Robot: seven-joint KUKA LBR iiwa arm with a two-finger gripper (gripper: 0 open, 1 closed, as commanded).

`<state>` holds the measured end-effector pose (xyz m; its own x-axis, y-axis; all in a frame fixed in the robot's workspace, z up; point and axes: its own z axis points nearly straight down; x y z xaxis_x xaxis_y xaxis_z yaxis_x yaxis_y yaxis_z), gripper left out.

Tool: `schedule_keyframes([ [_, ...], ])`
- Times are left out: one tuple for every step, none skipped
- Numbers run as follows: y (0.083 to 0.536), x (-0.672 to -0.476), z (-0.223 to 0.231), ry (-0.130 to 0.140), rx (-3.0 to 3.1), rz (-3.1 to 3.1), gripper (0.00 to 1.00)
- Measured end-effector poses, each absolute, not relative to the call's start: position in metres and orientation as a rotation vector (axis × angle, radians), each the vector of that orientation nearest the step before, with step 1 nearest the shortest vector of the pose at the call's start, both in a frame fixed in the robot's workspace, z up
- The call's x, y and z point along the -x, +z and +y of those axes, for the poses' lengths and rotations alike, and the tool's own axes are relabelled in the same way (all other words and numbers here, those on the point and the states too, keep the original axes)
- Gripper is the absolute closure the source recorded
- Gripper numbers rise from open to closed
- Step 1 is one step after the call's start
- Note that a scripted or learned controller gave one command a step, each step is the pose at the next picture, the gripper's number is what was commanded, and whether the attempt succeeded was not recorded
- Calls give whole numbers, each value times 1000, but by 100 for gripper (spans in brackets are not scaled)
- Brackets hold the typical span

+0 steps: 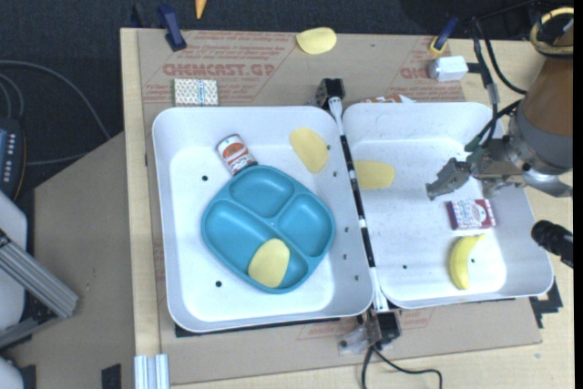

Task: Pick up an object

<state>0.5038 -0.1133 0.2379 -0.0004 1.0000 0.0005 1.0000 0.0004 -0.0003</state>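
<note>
My gripper (461, 187) hangs over the right bin (414, 127), open, with nothing between its fingers. Just below it lies a small red and white packet (470, 214). A yellow banana (463, 261) rests near that bin's front right. A flat yellow piece (374, 174) lies at the bin's left edge. In the left bin (182, 196) a blue divided plate (264, 219) carries a yellow lemon-like piece (269, 262). Behind the plate are a small red and white can (236, 154) and another yellow piece (310, 148).
The divider (351, 187) runs between the two bins. On the bench behind them lie a yellow piece (316, 40), a patterned packet (196, 91), a blue clip (170, 26) and a white block (448, 66). A toy carrot (201, 1) lies on the floor.
</note>
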Motion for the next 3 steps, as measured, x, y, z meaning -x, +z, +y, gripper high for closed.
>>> schedule_keyframes([
  [150, -479, -177, 1, 2223, -2219, 0],
  [84, -479, -155, 0, 2222, -2221, 0],
  [94, -479, -155, -1, 2224, -2220, 100],
])
